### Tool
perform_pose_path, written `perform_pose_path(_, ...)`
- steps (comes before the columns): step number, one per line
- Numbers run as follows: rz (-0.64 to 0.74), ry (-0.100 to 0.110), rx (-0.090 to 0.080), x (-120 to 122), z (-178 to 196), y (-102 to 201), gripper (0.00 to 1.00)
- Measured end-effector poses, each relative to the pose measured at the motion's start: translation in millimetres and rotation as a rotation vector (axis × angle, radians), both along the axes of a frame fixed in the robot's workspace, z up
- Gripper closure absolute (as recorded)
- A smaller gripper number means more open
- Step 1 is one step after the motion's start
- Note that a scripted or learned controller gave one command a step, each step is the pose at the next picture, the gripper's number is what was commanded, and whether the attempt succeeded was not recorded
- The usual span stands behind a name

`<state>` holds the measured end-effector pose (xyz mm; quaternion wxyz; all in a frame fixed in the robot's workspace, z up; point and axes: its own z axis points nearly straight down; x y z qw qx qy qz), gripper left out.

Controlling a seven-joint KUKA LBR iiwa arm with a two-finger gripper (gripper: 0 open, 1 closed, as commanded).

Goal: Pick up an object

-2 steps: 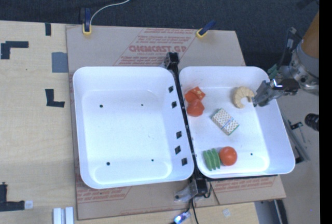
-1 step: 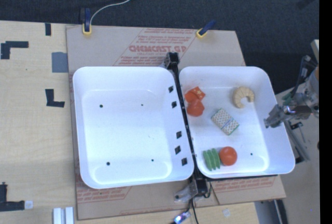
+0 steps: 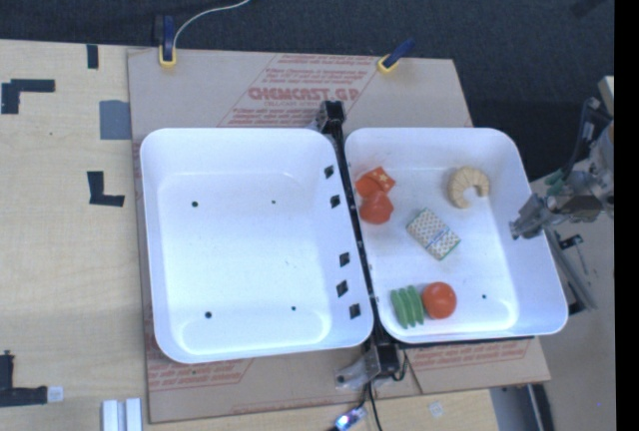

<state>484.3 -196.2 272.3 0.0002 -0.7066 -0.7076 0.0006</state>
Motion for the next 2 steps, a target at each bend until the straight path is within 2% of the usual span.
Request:
perform_pose_path(1,0.001,0.000,0.000,0,9,0,1.00)
perform_pose_path(2,0.013,-0.004,0.004,1,50,117,1.00)
